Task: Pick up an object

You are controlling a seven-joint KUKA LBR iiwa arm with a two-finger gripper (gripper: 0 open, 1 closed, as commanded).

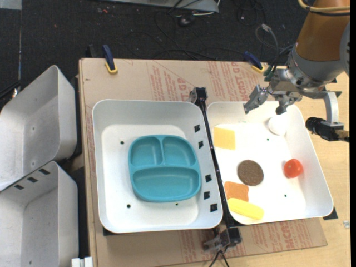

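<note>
Gripper (268, 103) spread open, holding nothing, above a small, seemingly white object (276, 125).

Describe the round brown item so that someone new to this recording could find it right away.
Of the two white bins, look in the right bin, the one without the teal divided tray. Near its middle lies the brown disc, flat and dark like a cookie, below the yellow square slice and left of the red ball. It is the only dark, flat, round piece there.
</note>
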